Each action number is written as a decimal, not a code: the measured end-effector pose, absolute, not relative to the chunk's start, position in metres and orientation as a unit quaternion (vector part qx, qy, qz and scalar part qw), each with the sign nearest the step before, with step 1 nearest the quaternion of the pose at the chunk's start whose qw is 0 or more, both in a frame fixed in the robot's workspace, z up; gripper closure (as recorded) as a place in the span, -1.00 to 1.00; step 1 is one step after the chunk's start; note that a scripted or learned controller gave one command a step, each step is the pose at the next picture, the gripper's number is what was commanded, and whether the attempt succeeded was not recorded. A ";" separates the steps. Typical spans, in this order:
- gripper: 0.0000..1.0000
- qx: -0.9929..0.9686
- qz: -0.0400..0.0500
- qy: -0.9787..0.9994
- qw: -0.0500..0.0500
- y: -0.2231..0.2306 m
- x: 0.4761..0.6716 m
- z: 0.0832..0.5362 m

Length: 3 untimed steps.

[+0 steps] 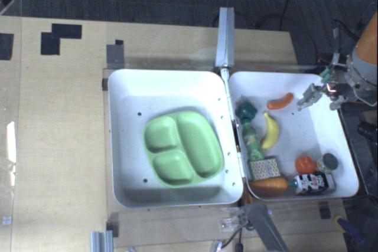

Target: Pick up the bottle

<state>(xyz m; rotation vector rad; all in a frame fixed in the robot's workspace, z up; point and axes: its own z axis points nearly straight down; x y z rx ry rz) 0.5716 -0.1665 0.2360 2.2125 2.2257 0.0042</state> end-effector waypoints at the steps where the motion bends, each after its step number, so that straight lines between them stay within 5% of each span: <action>1: -1.00 0.716 0.001 0.698 0.001 -0.121 0.584 0.110; 2: -1.00 0.712 0.004 0.702 0.004 -0.081 0.616 0.089; 3: -1.00 0.777 0.005 0.630 0.004 -0.101 0.556 0.089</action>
